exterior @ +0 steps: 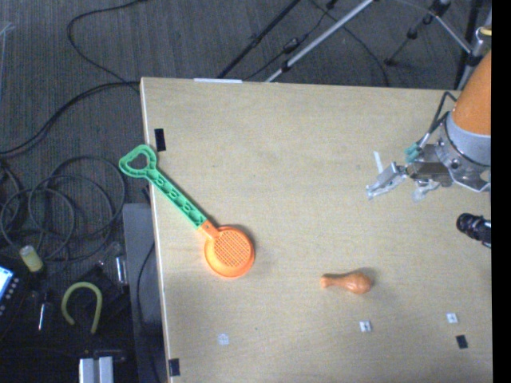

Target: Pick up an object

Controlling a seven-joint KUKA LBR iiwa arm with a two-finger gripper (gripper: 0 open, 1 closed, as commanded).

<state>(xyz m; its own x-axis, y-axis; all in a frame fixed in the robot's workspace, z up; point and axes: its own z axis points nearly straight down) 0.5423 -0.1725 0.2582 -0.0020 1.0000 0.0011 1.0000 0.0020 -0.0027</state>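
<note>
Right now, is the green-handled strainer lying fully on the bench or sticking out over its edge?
Sticking out. The strainer's orange head lies flat on the bench, but its green handle loop reaches past the bench's left edge, over the floor.

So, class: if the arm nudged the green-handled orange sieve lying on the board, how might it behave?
The sieve lies flat with a long thin handle, so a push would probably make it slide and swivel, not roll. It looks like moulded plastic, so likely light and fairly stiff. Its handle overhangs the board's left edge, so it could tip off.
</note>
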